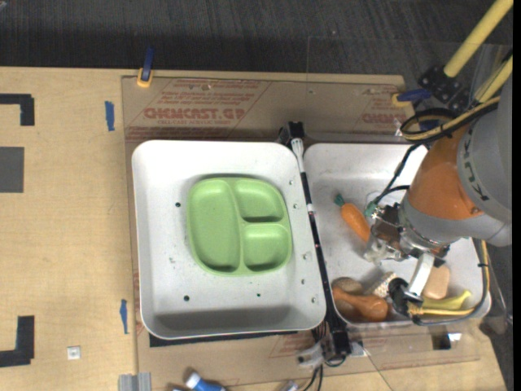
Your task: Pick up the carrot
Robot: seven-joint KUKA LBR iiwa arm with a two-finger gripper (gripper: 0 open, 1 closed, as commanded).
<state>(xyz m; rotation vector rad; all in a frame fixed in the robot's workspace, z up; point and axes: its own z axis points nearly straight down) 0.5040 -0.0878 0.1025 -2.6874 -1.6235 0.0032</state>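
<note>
Orange carrot, small and tapered, with a green nub at its upper-left tip; it lies on the floor of the right-hand white bin, toward that bin's left half, slanting down and to the right. By its uniform colour and smooth sheen it is probably a moulded plastic toy: light, rigid, somewhat slick, unlikely to bruise or deform. Its thicker middle looks the best place to take hold, with the fingers set across the short axis; the tapered ends would likely slip out. Gripper, dark metal with cabling, hangs just beside the carrot's lower-right end; whether its jaws are open or closed cannot be told, and nothing is seen held in them. Arm: grey casing, orange band above the wrist. Same bin, lower edge: a brown rounded item, a yellow banana-like piece, a pale pink block, all apparently toy foods. Left-hand white bin: one pale green divided plate, three compartments, matte plastic. Bench surface is brown board.
</note>
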